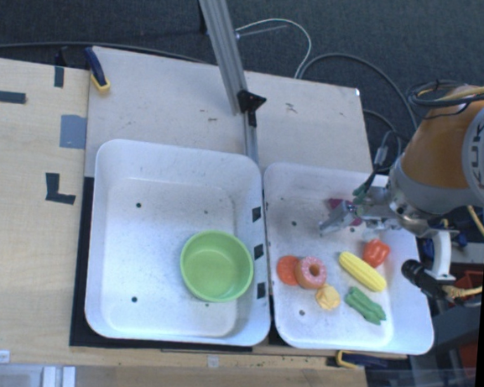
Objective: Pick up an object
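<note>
Toys sit low in the right bin (306, 181) — corn (362, 271), donut (311, 272), pepper (376, 252). Upper centre of it, the gripper (334, 220) hangs with fingers spread, pinching nothing — picking not yet done.

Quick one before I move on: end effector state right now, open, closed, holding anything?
End effector: over the right bin, above the toy food; open or closed cannot be told.

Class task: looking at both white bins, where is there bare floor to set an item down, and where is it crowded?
Left bin: bare all round except the green bowl near its front right. Right bin: bare along its far-left part, beside the gripper. Crowded at the front: donut, corn, green pod.
</note>
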`<state>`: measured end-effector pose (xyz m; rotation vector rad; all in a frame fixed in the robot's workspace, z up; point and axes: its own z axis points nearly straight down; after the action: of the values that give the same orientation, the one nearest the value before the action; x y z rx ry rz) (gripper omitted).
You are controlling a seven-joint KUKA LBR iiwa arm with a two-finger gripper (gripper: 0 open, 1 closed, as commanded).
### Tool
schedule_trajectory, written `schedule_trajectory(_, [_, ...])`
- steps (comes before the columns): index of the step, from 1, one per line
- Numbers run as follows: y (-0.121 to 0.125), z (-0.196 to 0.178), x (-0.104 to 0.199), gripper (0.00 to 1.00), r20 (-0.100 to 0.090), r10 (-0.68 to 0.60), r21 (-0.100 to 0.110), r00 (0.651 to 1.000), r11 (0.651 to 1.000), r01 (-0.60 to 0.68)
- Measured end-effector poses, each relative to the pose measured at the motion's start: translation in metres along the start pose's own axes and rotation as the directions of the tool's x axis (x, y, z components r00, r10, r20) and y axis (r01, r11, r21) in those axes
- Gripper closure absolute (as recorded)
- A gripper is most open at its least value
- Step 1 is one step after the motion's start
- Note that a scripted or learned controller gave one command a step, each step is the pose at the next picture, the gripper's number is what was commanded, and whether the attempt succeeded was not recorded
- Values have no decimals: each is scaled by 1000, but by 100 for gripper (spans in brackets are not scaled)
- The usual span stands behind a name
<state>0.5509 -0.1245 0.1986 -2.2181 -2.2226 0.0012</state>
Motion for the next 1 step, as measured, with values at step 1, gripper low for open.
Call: schedule_trajectory(1, [0, 0, 0, 0, 0, 0, 0, 1000, 1000, 0])
